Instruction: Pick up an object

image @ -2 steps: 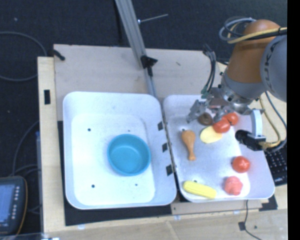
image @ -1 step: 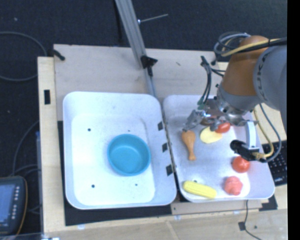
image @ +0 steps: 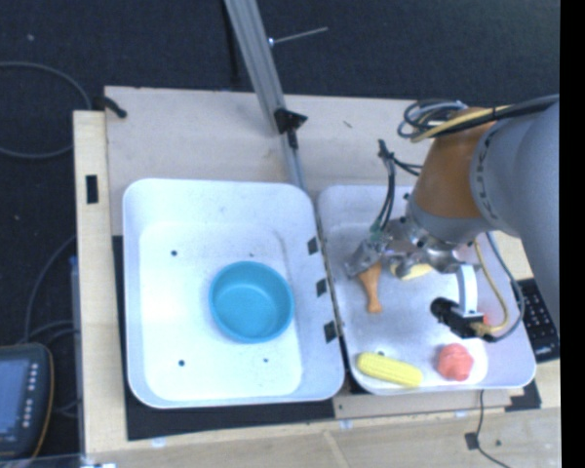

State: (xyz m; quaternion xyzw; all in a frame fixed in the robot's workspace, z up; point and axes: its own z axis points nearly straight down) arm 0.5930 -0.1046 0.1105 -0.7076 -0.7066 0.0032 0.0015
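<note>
My gripper [image: 368, 259] is low over the left part of the right bin [image: 507, 364], under the grey arm with its orange band. A tan, drumstick-shaped object [image: 372, 289] lies right at the gripper's tip, pointing toward the bin's front. Whether it is touched or gripped is hidden. A small yellow piece [image: 416, 271] peeks out beneath the wrist. Along the front of the same bin lie a yellow corn cob [image: 390, 369] and a pink-red ball [image: 455, 361].
The left bin [image: 161, 232] holds a blue bowl [image: 252, 301] near its middle. A slanted metal pole [image: 263, 76] rises behind the bins. Cables and a black connector [image: 450, 312] hang from the arm over the right bin.
</note>
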